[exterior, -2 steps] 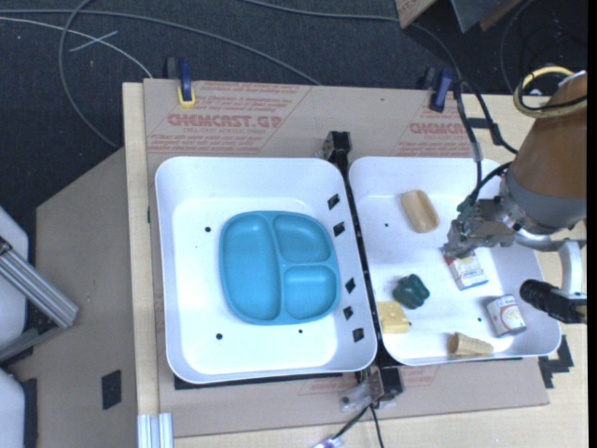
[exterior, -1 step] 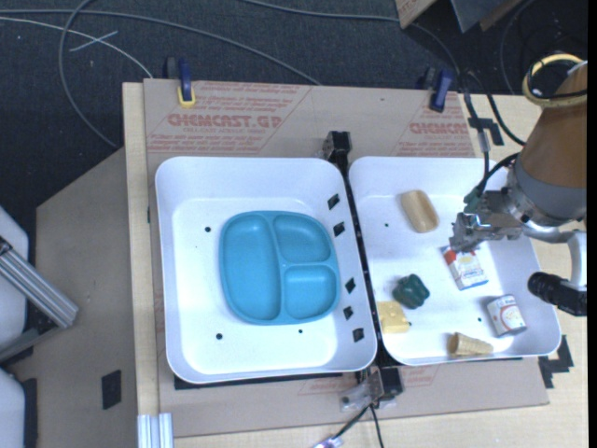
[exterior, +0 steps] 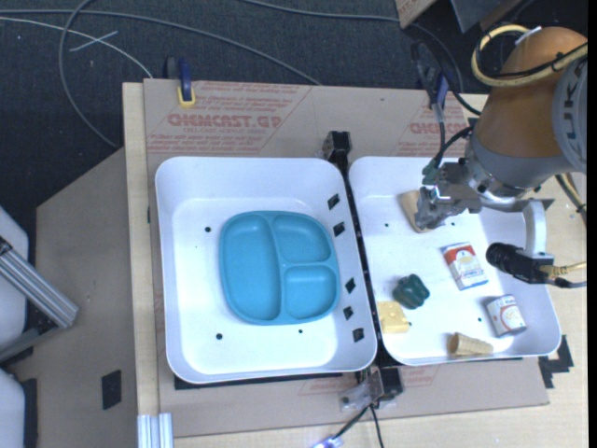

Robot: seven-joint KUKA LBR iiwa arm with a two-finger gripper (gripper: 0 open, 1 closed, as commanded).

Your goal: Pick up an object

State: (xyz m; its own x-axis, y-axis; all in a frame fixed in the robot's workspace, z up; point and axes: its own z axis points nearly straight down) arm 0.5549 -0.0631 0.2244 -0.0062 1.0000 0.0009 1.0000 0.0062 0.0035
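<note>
My gripper (exterior: 430, 209) is low over the back left part of the right bin (exterior: 541, 343). It sits right against a tan block (exterior: 409, 205), which its body partly hides. Further forward in the same bin lie a red and white carton (exterior: 464, 265), a dark green lump (exterior: 410, 291), a yellow cheese-like wedge (exterior: 394, 319), a small grey and red box (exterior: 505, 315) and a tan wedge (exterior: 471, 345).
The left bin (exterior: 177, 250) holds a blue divided plate (exterior: 279, 267). A black clip-lined divider (exterior: 347, 241) runs between the bins. The grey and orange arm (exterior: 527, 101) comes in from the upper right, with a black cable part (exterior: 513, 259) beside the carton.
</note>
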